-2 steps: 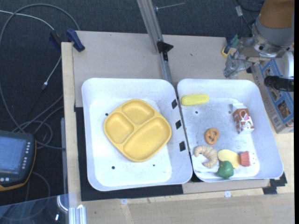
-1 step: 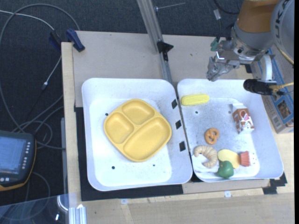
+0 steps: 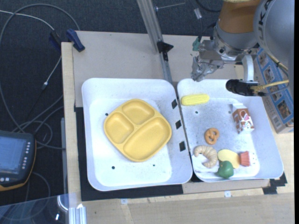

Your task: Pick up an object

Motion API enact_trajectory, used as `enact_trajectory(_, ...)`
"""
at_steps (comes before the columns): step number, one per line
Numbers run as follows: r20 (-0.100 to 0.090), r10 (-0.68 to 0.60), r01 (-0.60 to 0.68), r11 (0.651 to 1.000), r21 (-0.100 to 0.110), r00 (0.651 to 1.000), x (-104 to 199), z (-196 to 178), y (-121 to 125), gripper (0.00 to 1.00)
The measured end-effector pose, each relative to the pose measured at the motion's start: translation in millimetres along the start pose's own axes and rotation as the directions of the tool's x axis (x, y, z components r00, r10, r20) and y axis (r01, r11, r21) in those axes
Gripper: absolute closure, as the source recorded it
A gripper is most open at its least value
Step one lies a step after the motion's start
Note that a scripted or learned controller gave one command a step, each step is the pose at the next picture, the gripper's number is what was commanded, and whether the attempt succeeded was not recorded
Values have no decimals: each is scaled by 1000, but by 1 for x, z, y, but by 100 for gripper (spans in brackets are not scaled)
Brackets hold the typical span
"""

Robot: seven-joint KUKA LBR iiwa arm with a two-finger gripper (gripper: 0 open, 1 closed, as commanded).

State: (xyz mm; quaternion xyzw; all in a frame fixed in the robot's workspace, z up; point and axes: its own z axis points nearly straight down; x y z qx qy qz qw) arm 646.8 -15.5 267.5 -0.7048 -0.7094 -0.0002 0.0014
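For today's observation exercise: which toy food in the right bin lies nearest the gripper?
The yellow corn cob, just below the gripper; the pretzel and croissant lie farther down.

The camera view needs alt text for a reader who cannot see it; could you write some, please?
The gripper hangs above the right bin's far edge, near a corn cob. That bin also holds a pretzel; the left bin holds a yellow tray.
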Motion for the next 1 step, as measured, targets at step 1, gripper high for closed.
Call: enact_trajectory(1,0,0,0,1000,2,1000,58,16,5,100)
